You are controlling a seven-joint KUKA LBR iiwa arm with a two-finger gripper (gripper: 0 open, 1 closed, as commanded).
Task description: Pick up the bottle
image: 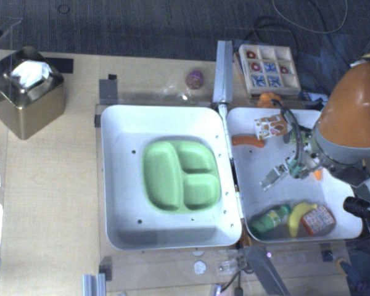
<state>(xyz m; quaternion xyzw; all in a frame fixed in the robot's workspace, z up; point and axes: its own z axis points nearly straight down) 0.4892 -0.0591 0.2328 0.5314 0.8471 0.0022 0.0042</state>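
Two shallow white bins sit side by side on the worktop (49, 184). Left bin (120, 227): a green divided tray (180, 174) lies at its centre. Right bin (250, 177): the bottle (270, 220), green, lies on its side along the near wall, touching a yellow banana (299, 216), with a small reddish block (317, 219) just beside that. An orange strip (249, 140) and a printed card (272, 126) lie near the far wall. The arm (357, 113), grey below an orange band, reaches in from the right and is cut off by the frame edge. Gripper (291, 168) hangs over the middle of the right bin, well apart from the bottle; it is small and cluttered with cables, so how far the fingers are spread cannot be told, and nothing is visibly held between them.
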